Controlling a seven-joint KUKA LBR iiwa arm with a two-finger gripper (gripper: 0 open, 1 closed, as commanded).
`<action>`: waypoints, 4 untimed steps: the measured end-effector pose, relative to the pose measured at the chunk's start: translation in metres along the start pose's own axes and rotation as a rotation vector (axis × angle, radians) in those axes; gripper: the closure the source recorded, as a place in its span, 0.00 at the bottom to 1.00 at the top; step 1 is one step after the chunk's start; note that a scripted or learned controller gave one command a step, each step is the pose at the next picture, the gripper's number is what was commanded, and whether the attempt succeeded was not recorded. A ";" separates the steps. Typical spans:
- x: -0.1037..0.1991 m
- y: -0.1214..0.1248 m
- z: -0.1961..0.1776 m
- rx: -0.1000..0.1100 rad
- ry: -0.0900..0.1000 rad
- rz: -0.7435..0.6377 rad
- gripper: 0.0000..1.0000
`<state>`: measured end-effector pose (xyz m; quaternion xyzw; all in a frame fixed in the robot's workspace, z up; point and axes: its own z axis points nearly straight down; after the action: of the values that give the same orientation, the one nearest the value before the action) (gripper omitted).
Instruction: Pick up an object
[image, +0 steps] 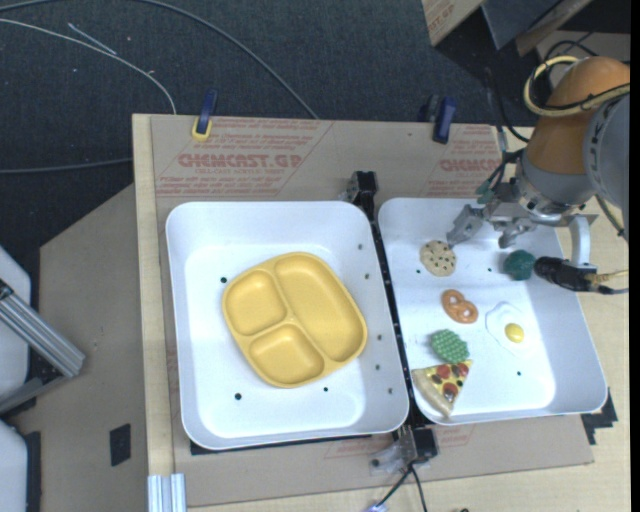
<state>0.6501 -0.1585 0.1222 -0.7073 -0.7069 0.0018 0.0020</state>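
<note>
A yellow divided plate (293, 317) fills the left bin (190, 300). In the right bin (570, 385), toy foods lie scattered: pizza slice (443, 384), fried egg (508, 327), pretzel (460, 306) and cookie (438, 258). The gripper (487, 227) hangs at the far end, fingers spread and empty, near the cookie, which looks light, stiff and flat, best pinched across its rim.

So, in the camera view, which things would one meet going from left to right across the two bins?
Yellow tray → cookie → pretzel → fried egg. The pizza slice and the green waffle overlap the cookie and pretzel in this order, so I leave them out.
</note>
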 end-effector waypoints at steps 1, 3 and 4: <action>0.000 0.002 0.036 -0.006 0.001 0.000 0.00; -0.001 0.013 -0.041 -0.014 -0.003 -0.002 1.00; 0.000 0.014 -0.085 -0.013 -0.003 -0.001 1.00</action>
<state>0.6645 -0.1590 0.2069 -0.7068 -0.7074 -0.0018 -0.0035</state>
